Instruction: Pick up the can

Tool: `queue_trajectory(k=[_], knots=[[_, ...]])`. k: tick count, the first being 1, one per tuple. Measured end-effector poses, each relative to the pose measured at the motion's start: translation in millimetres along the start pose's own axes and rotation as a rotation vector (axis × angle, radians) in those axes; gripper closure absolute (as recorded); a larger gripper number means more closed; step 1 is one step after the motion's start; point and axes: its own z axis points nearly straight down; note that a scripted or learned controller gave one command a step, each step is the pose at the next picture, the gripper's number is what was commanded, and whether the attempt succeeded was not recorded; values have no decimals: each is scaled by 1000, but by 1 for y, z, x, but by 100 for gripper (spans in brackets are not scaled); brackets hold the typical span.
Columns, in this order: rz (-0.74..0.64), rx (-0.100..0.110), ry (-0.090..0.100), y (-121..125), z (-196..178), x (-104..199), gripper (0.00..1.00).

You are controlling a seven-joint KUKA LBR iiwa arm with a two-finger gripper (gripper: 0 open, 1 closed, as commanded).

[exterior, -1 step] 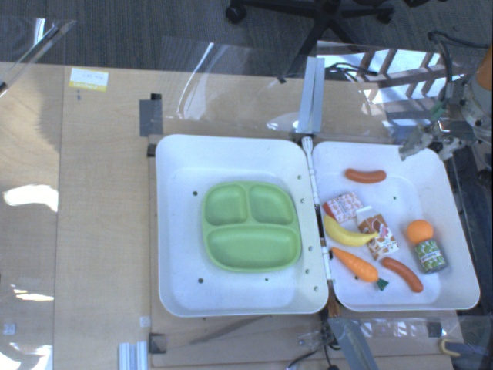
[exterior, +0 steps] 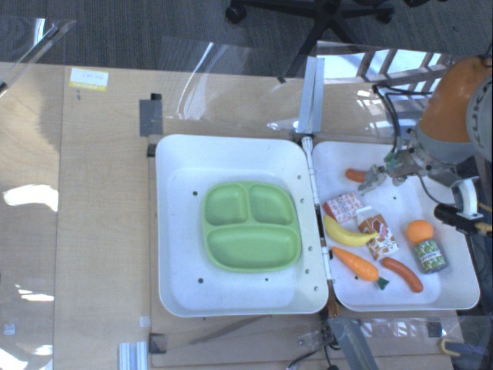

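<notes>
Camera view: can [exterior: 431, 256] lies in the right bin [exterior: 462, 299], near its right wall, green label, just below an orange fruit [exterior: 420, 230] and beside a red sausage [exterior: 403, 274]. Crowding the bin's middle: banana [exterior: 347, 234], carrot [exterior: 356, 264], two small printed packets [exterior: 344, 206] [exterior: 378, 236]; another reddish piece [exterior: 355, 175] sits up near the back. Claw [exterior: 373, 179] hangs over the back of that bin, well apart from the can, fingers spread, nothing between them. Left bin [exterior: 177, 284] holds a green divided tray [exterior: 251, 227]. Wooden surface [exterior: 100, 230] around both bins.
</notes>
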Motion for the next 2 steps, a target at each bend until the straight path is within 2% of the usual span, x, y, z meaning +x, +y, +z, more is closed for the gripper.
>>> queue_trajectory(k=[1, 2], knots=[[-227, -24, -14, -42, 17, 11, 0], [-316, -23, -16, -79, 18, 45, 0]])
